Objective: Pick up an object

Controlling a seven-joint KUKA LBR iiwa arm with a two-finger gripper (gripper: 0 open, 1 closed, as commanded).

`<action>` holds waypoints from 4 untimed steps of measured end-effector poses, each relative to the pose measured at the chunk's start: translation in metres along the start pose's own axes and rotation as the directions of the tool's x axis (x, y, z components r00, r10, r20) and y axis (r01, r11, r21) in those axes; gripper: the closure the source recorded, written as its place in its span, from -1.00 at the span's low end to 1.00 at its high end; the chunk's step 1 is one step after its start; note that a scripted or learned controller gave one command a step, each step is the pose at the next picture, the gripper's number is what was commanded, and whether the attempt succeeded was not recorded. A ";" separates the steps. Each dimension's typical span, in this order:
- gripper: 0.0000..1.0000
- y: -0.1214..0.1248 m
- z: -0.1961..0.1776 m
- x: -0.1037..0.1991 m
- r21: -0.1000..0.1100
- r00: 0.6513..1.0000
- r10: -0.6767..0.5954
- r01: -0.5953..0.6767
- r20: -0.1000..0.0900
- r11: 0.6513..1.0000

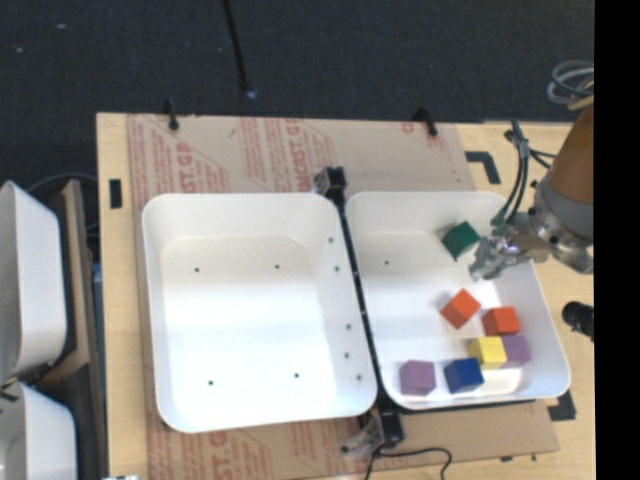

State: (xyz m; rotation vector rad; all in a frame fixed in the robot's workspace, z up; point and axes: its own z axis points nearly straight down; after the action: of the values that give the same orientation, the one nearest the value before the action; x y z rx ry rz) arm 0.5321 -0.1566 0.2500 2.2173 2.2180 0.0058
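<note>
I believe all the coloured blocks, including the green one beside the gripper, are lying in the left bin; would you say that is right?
Not quite: the bin is wrong. The camera view shows the green block beside the gripper, and the orange, yellow, blue and purple blocks, all lying in the right bin, not the left bin.

Red printed lettering on plywood bench board (260,153), running along back edge and down left side behind white bins (160,230). Lettering appears upside down, too blurred to read with confidence. No legible text, numbers or labels on bins, coloured blocks or arm.
</note>
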 end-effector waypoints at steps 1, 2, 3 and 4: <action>1.00 0.001 -0.029 -0.001 0.003 1.000 0.000 0.000 -0.001 1.000; 1.00 0.002 -0.016 0.045 0.006 1.000 -0.003 0.003 -0.001 1.000; 1.00 -0.003 -0.022 0.097 0.005 1.000 -0.004 0.004 -0.002 1.000; 1.00 -0.011 -0.013 0.154 0.006 1.000 -0.004 0.004 -0.002 1.000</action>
State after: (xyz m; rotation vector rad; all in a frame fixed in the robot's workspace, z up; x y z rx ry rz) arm 0.5207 -0.0025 0.2628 2.2169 2.2265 0.0009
